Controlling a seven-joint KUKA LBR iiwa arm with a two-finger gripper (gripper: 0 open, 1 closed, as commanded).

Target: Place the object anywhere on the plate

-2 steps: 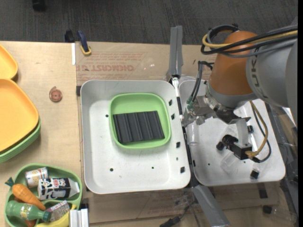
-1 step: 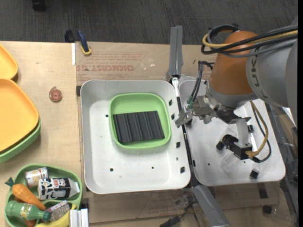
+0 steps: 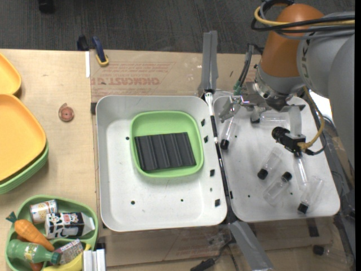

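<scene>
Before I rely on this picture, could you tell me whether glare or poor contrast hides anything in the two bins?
In the camera view the square green plate and its dark ribbed insert read crisply under even light; the clear black-capped plastic tubes nearly vanish against the right white bin; a bright patch glares beside the grey arm; the gripper is partly lost in clutter.

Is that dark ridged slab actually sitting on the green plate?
Touching. The camera view shows the dark ridged slab lying flat inside the green plate, the plate's rim visible on all sides.
</scene>
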